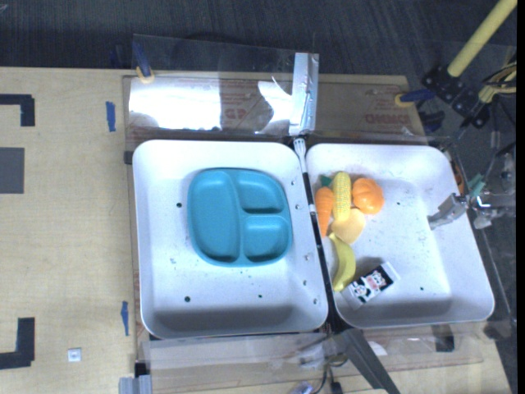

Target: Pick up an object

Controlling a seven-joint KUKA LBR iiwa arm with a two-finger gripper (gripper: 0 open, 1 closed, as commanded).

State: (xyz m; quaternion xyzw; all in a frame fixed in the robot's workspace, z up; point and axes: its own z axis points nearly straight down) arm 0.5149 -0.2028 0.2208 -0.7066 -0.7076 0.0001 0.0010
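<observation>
A small black-and-white box [371,284] lies nearest the camera, in the right bin [459,294]. A banana [343,261] sits just beside it, its long axis running toward and away from the camera, well apart and left of the gripper [449,209] at the bin's right rim; whether the gripper is open cannot be told.

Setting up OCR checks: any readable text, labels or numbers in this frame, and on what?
None can be read for certain.
Cardboard panel behind the bins: reddish printed lettering, too blurred to read.
Cardboard under the clear sheet: more reddish print, washed out by glare.
Small black-and-white box in the right bin: a printed pattern, too small to tell if it is text.
</observation>
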